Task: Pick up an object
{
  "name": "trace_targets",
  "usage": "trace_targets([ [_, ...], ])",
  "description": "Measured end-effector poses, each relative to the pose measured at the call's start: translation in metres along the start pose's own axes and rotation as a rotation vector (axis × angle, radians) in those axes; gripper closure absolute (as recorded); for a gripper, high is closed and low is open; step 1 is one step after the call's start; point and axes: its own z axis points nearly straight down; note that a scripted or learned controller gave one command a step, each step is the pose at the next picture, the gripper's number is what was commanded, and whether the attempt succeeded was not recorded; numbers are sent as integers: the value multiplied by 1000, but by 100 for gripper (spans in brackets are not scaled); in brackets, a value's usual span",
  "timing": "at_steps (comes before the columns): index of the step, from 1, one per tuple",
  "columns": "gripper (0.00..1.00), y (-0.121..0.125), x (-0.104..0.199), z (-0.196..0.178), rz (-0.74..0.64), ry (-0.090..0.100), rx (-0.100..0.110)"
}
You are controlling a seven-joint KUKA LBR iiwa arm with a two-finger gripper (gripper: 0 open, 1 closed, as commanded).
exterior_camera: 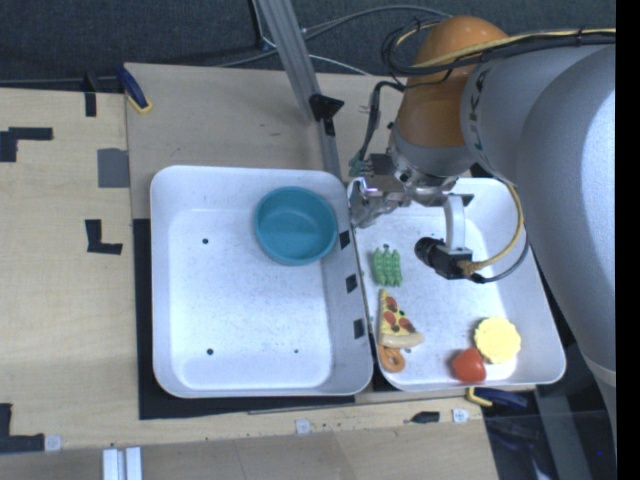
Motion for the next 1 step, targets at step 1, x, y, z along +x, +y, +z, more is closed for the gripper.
trace_targets([
  [1, 100, 14, 54, -5, 1, 0, -1],
])
